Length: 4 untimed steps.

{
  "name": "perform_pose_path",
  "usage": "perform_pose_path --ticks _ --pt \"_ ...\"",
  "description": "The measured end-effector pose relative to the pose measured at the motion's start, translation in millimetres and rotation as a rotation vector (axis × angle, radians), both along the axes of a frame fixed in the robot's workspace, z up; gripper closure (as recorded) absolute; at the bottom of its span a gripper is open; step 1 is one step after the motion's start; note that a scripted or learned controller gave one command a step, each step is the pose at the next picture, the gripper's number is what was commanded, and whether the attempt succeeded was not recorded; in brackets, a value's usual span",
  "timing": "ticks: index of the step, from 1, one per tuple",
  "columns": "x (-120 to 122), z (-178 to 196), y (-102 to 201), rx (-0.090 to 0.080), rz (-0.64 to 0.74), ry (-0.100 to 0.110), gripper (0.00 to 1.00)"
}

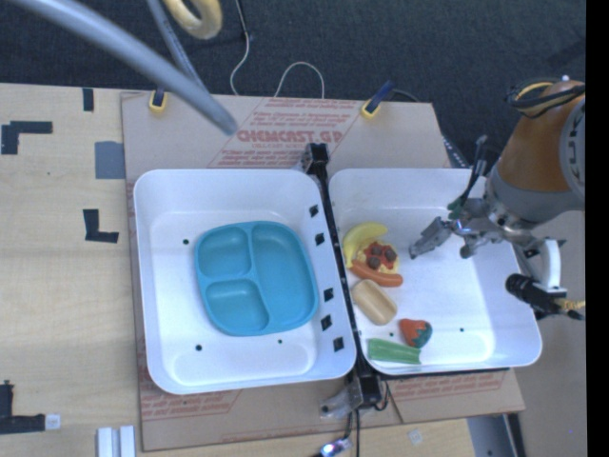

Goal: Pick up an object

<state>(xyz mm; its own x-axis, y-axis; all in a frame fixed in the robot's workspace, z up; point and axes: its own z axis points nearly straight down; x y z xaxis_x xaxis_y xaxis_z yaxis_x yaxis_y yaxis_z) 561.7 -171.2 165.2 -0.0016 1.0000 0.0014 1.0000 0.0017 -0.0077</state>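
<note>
The right bin (476,298) holds several toy foods along its left side: a yellow banana (363,238), a dark red berry cluster on an orange piece (380,263), a tan bread roll (374,303), a small red and green piece (415,331) and a green vegetable (393,352). My gripper (443,245) hangs over the bin's bare middle, to the right of the banana and berries. It is open, with nothing between its fingers (425,240).
The left bin (157,255) holds a blue divided plate (255,276). A black divider (328,255) runs between the bins. A grey pole (114,36) crosses the upper left. The arm's wrist (533,174) stands over the right bin's right rim.
</note>
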Motion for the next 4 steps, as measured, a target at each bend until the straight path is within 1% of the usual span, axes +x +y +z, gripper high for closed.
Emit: perform_pose_path --ticks 1,2,3,4 --pt "4.9 -47.1 0.8 0.000 0.000 0.000 0.00" --pt "6.1 -35.2 1.3 -0.001 0.002 -0.003 1.00" --pt "-2.7 19.2 1.8 -0.002 0.000 -0.010 1.00" --pt "1.0 61.1 3.8 -0.002 0.001 -0.010 1.00"
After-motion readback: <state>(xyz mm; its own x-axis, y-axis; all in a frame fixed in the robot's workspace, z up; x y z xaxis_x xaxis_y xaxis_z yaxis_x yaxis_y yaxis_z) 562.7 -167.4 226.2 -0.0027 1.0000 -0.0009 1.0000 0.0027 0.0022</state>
